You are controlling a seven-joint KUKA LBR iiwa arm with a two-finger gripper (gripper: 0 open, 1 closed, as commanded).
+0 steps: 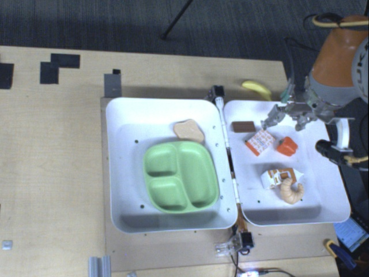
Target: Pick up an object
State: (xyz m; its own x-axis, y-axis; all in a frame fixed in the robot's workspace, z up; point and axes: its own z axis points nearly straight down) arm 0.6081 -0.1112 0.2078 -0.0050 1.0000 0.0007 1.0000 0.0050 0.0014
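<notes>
My gripper (286,120) hangs over the back of the right bin (328,212), its two fingers spread apart with nothing between them. Just below its left finger lies a red and white carton (259,142). An orange block (286,147) sits under the right finger. A brown bar (243,126) rests at the bin's back left. Nearer the front lie a small white carton (275,177) and a tan croissant (291,192). The arm's orange band (334,56) rises at the upper right.
The left bin (124,154) holds a green divided tray (180,176) and a tan bread slice (189,130) behind it. A yellow banana (256,88) lies on the bench behind the right bin. Black markers dot the bench at upper left.
</notes>
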